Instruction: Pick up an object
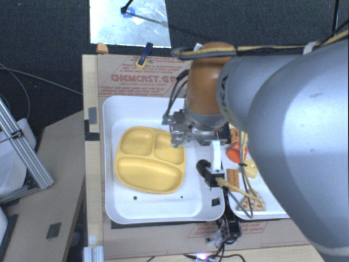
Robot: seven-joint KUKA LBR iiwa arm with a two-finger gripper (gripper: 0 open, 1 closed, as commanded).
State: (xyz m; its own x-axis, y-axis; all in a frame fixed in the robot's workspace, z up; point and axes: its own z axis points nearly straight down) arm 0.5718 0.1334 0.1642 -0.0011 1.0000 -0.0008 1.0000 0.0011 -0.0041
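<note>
A yellow divided plate (150,160) lies in the left white bin (158,209), filling most of its left and middle part. My gripper (180,138) hangs over the plate's upper right corner, below the orange wrist band. Its tips are lost against the grey wrist body. In the right bin (272,212), mostly hidden by the arm, I see a red-orange thing (235,153), a pale yellow thing (251,171) and a brown patterned thing (256,202).
The big grey arm covers the right side of the view and most of the right bin. A cardboard sheet (136,78) lies under the bins. A grey metal frame (24,152) stands at the far left. A small black square (215,202) sits in the left bin's front right corner.
</note>
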